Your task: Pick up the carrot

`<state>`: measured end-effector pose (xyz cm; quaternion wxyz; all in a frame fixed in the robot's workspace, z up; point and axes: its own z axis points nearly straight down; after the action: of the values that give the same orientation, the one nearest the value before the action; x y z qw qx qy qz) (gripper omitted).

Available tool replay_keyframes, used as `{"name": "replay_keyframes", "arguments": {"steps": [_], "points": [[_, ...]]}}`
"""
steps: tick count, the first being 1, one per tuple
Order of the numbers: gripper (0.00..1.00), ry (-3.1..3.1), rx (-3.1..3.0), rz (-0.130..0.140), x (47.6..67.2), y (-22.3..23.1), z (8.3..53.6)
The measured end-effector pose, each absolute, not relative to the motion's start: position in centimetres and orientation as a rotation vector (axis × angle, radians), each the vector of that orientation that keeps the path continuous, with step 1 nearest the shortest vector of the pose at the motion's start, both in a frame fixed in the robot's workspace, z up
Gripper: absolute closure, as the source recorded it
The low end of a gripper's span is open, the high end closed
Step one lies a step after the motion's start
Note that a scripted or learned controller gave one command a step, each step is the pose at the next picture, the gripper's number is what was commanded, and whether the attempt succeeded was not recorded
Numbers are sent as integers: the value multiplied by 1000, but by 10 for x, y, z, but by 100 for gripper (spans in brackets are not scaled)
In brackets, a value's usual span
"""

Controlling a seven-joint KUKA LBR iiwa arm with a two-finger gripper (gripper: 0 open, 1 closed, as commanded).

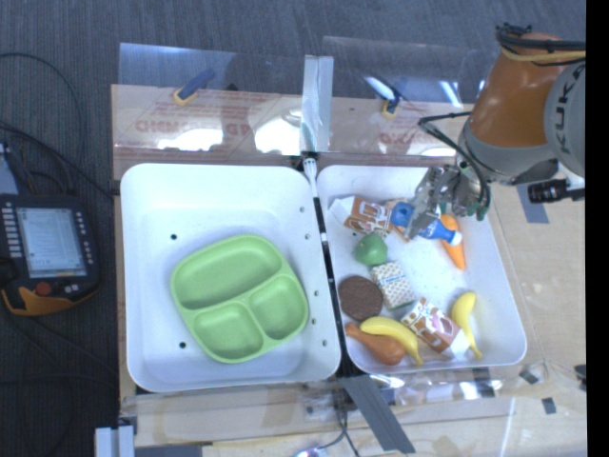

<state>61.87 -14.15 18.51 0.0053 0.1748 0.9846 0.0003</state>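
- Camera view: the end effector [440, 201] hovers low over the right bin's [504, 298] far right corner; I cannot tell its grip.
- The carrot [456, 248] lies just beside it, seemingly not yet lifted.

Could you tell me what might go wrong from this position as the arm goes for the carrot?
1. The hand is over the upper right corner of the right bin, among a blue item and a snack packet, so it might close on one of those instead.
2. The carrot lies close to the bin's right wall, which could block a finger.
3. Another orange vegetable lies under a banana; the program might mistake it for the target.
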Motion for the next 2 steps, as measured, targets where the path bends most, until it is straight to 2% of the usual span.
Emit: {"name": "replay_keyframes", "arguments": {"steps": [1,2], "points": [[100,3085,551,-4,618,-143,192],[100,3135,14,-2,635,-141,246]]}}
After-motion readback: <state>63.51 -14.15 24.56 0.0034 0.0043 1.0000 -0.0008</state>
